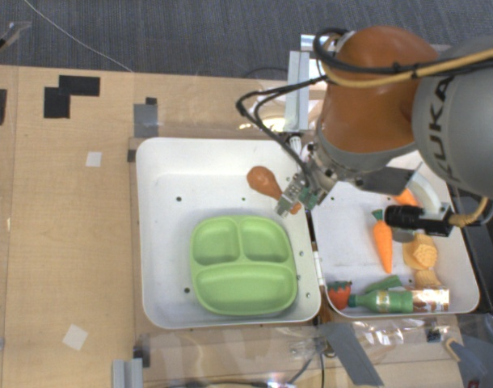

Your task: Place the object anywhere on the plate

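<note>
The grey arm with its big orange band fills the upper right, leaning in over the seam between the two white bins. The left bin holds a green plate with three compartments, sitting in the near half of that bin.

Just beyond the plate's far right corner hangs the gripper, pointed down and toward the plate. Its fingers look pressed close together around the thin end of a brown drumstick. The round fat end of the drumstick sticks out away from the plate, up and to the left of the fingertips, over the bare white floor of the left bin. It is near the plate but not over it.

To the right of the plate, across the seam, the right bin has a small clutter. An orange carrot lies nearest the plate, a yellow waffle-like piece beyond it, and a green bottle lies on its side along the near edge, level with the plate's front rim.
</note>
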Available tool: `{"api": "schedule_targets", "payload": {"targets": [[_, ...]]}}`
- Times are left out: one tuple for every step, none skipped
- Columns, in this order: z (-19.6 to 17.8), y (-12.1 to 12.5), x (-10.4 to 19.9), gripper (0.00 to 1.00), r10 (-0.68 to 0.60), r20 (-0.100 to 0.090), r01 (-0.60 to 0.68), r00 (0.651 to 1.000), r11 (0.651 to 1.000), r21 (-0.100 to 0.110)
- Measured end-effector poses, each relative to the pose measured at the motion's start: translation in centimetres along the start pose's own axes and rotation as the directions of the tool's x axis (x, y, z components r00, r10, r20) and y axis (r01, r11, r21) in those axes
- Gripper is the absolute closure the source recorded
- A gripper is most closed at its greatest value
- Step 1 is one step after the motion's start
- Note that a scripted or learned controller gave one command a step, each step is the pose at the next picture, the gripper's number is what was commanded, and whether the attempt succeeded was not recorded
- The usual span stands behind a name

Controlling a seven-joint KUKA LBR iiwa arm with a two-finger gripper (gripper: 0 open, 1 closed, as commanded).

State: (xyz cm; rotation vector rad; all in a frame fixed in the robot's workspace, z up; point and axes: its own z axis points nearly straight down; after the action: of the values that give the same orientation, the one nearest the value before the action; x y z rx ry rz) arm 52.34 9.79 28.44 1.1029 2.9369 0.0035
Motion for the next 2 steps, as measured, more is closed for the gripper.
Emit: {"api": "schedule_targets", "payload": {"targets": [[14.0,3.3,8.2,1.00,0.089,-0.007,-0.089,0.996,0.996,0.009],[8.0,1.3,4.1,1.00,-0.199,0.002,0.199,0.980,0.980,-0.003]]}}
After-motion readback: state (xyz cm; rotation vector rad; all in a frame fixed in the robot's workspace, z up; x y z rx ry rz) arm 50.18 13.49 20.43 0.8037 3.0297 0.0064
